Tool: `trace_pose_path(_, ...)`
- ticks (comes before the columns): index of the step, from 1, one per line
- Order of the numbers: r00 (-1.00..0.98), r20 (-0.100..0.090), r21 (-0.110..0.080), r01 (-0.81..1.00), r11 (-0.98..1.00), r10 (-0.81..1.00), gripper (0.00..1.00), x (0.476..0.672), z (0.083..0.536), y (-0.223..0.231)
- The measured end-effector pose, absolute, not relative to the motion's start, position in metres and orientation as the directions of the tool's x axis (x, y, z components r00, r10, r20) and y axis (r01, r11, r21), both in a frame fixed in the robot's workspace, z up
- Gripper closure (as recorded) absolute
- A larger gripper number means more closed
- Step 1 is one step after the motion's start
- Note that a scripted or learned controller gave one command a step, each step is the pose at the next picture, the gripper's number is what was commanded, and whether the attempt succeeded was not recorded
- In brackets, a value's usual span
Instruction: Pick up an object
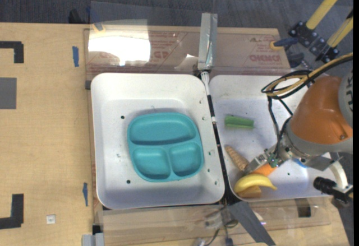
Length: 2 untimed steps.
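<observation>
Left bin: holds one teal divided plate, lying flat near the middle. No arm activity on this side.

Right bin: four items noted. A green stick lies toward the far wall, well apart from the rest. A tan cone lies nearer the front, close to the divider. A yellow banana rests at the front edge, with a small orange piece just above it, touching or nearly so.

Gripper: low in the right bin, directly beside the orange piece and close to the cone's wide end. Whether it is wide, narrow or holding anything cannot be told; the wrist blocks the view.

Assessment: the orange piece appears to be the target. The items sit crowded together here, so a good grasp needs the gripper centred on one item alone, clear of the banana and cone, then a straight, slow lift to confirm it comes away.
</observation>
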<state>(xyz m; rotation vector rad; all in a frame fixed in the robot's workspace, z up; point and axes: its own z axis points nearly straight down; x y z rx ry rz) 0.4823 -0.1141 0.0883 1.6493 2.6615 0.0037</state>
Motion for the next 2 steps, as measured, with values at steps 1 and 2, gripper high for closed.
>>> trace_pose_path(1, -0.443, -0.01, 0.014, 0.896, 0.443, 0.897, 1.0, 0.484, 0.1, -0.114)
trace_pose_path(2, -0.11, -0.001, 0.003, 0.994, 0.11, 0.994, 1.0, 0.48, 0.149, -0.106)
